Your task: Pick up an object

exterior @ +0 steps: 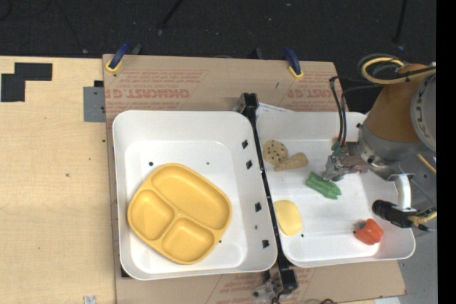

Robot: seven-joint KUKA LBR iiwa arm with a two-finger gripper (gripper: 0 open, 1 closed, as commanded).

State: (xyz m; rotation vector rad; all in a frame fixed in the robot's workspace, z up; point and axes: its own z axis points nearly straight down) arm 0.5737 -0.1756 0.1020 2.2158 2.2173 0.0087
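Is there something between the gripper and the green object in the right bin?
Nothing visible stands between them. The gripper is directly over the upper end of the green object, and the cookie-like piece lies apart, further left.

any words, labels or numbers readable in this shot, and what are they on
"CHEMCAST GP", red print on the brown sheet behind the bins, upside down and mirrored from this camera; it appears at least twice along that strip, around and.
More red print on the brown sheet's front edge: too cut off to read.
Nothing readable on the yellow tray or the toys.
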